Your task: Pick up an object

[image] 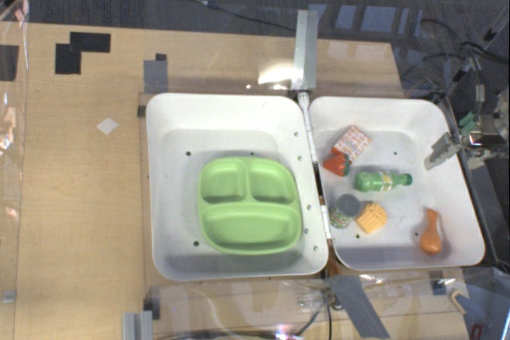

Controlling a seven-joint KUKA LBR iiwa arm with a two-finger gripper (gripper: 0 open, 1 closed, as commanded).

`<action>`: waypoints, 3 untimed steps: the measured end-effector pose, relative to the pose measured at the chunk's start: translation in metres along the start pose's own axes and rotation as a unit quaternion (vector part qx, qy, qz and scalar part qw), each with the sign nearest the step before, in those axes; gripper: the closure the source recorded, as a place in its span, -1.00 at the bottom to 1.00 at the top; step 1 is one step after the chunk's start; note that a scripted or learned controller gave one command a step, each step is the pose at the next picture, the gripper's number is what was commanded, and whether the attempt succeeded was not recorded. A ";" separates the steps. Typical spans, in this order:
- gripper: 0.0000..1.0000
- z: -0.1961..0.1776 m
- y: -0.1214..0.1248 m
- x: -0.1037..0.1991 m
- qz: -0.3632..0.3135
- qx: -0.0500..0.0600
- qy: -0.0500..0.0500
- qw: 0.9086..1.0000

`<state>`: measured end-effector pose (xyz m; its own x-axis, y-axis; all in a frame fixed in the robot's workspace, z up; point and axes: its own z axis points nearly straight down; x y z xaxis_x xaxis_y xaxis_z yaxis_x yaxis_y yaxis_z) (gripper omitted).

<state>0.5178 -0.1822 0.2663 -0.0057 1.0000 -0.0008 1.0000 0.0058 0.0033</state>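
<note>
While the bench (88,195) is bare tan wood left of the bins, the left bin (171,171) carries a glossy green divided plate (250,205) mid-floor, with free white floor all round it. Right bin (398,251): items bunch toward its left and middle; open floor along the far wall and near edge. Green bottle (382,181) lies flat, long axis left-right, cap toward the right. Orange gourd-shaped toy (431,232) near right wall, long axis roughly near-far. Red-white carton (350,143), yellow waffle-textured piece (370,216), dark round can (345,209), small red piece (336,165). Gripper (441,152) at right rim, holds nothing; cannot tell its state.
</note>
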 end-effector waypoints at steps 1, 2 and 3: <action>-1.00 0.000 0.000 0.000 0.000 0.000 0.000 1.000; -1.00 0.154 -0.031 -0.020 -0.009 0.001 0.000 1.000; -1.00 0.169 -0.031 -0.023 0.013 0.000 0.000 1.000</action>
<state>0.4879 -0.2053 0.0968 0.0200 0.9998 0.0002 0.9998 -0.0200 0.0030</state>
